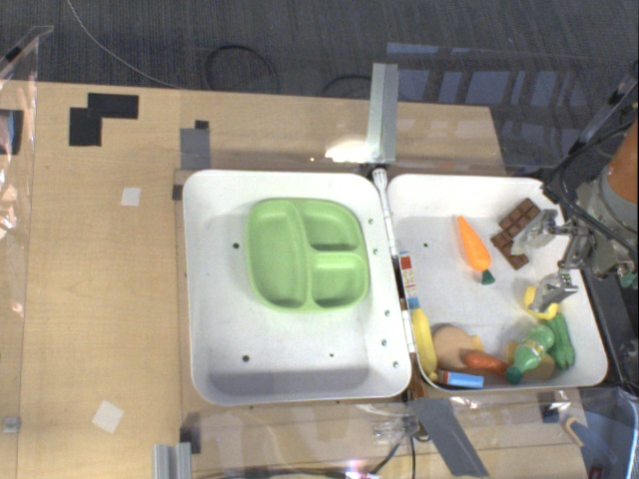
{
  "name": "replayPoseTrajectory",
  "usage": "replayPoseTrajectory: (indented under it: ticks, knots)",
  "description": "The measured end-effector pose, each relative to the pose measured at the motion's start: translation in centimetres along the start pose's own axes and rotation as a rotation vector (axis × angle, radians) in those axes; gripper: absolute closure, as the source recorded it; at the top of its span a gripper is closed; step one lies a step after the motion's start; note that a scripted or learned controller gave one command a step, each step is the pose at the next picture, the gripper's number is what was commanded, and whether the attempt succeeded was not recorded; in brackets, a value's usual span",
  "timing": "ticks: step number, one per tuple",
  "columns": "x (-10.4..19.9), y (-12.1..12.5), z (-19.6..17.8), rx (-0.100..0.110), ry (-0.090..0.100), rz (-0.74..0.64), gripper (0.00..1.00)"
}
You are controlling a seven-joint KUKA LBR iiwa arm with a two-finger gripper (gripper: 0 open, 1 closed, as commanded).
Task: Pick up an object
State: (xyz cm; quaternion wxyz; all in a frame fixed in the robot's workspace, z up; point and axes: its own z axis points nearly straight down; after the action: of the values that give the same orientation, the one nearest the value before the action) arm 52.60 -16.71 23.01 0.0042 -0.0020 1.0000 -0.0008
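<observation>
The right bin [439, 218] holds several toy foods. An orange carrot [473, 245] lies near its middle, and a brown chocolate bar [515, 230] sits toward the back right. A banana [423, 339], a tan bread piece [454, 343], a red sausage [486, 362], a green bottle [529, 352], a green cucumber [562, 339] and a small blue piece [462, 378] crowd the front edge. My gripper [550, 259] hangs over the bin's right side, just right of the chocolate bar. Its fingers [544, 230] are spread open with nothing between them. A small yellow piece [540, 311] lies under the nearer finger.
The left bin [215, 367] carries a green divided plate [306, 252]. A metal divider [392, 267] runs between the bins. The arm's grey body and cables [604, 198] fill the right edge. Wooden bench [90, 267] lies to the left.
</observation>
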Motion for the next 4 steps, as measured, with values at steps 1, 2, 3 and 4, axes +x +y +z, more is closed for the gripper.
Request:
replayPoseTrajectory:
  ticks: [1, 2, 3, 4]
  knots:
    - [-1.4, 2.9, 11.8, -0.003, 0.01, 0.171, 0.0]
    - [-4.8, 4.2, 14.1, 0.0, -0.004, 0.244, 0.0]
    - [-9.3, 5.6, 14.2, -0.002, -0.006, 0.288, 0.0]
    - [-7.6, 6.7, 14.1, -0.001, -0.006, 0.353, 0.0]
